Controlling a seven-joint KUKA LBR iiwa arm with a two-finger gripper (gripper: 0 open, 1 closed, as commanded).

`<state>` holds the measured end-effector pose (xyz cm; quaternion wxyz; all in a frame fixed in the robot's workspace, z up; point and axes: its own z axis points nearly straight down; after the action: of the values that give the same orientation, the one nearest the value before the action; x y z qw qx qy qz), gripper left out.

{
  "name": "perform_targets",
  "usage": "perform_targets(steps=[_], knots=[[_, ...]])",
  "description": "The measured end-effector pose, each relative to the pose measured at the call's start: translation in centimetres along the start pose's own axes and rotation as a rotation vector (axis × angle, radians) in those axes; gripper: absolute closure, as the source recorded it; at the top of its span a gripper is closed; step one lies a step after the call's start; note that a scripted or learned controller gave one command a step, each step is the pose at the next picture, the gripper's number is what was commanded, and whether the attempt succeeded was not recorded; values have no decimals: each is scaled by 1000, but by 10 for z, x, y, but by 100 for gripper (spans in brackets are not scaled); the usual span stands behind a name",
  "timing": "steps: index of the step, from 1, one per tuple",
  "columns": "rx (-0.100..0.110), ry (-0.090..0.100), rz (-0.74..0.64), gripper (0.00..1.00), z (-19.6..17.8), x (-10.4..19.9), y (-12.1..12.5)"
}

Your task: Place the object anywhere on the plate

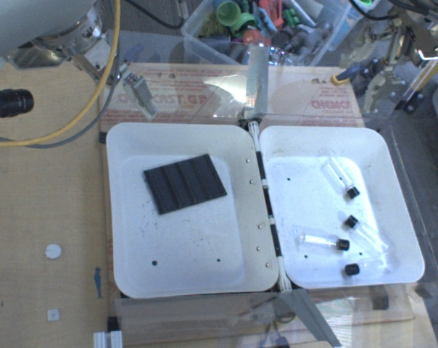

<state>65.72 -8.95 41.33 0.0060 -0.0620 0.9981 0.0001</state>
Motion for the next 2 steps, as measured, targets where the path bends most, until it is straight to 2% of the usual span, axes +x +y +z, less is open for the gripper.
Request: perform_targets(steps=[1,2], knots=[[0,0,0,0,0,0,0],[-1,-2,-717,0,-24,-14,26]])
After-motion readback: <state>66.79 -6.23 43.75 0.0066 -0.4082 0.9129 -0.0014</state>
